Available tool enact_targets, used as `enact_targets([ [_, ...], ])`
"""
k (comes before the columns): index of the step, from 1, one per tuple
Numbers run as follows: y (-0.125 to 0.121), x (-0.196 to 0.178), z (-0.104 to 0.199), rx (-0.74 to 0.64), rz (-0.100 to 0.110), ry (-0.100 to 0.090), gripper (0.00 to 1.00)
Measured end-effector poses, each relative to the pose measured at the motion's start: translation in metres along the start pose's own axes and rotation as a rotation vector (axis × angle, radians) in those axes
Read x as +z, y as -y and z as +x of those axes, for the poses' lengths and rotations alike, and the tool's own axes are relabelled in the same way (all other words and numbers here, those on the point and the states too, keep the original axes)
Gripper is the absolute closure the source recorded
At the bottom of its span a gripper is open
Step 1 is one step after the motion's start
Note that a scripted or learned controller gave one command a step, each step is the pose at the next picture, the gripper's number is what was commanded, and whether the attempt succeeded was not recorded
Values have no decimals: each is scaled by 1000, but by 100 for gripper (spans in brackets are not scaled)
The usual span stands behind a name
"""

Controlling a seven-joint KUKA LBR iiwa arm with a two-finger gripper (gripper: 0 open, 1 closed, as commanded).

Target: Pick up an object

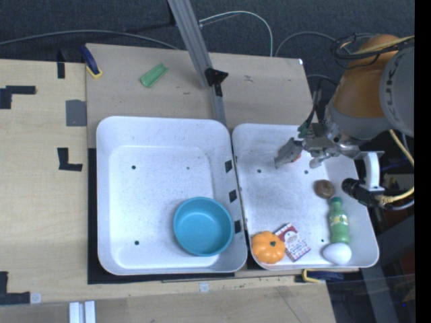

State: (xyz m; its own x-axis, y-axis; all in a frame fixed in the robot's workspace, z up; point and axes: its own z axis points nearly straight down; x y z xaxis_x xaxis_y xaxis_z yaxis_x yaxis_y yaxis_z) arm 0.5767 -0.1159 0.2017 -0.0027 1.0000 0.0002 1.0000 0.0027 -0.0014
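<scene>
Rt bin (259, 200): 5 objs, 1 each; left bin (121, 147): 1 blue bowl (202, 225); end effector (288, 155) open w/ nothing.

A green block (153, 75) is seen on the bench (40, 133) behind the bins. A blue clamp (91, 60) is fixed at the board's corner.

A light wooden bench (40, 200) seen from above at a slant, standing on dark blue-grey carpet (81, 9). Thin pale cables (259, 20) loop across the carpet beyond the bench's far edge. A grey metal pole (190, 29) rises diagonally from the bench's far side. Short strips of black tape (65, 160) mark the bench's left part, beside a grey square patch (76, 112). Lighting is even and soft.
</scene>
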Motion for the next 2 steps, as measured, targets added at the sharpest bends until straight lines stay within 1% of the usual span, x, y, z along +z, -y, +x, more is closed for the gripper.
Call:
enact_targets([
  [1,0,0,0,0,0,0,0],
  [2,2,65,3,1,7,0,0],
])
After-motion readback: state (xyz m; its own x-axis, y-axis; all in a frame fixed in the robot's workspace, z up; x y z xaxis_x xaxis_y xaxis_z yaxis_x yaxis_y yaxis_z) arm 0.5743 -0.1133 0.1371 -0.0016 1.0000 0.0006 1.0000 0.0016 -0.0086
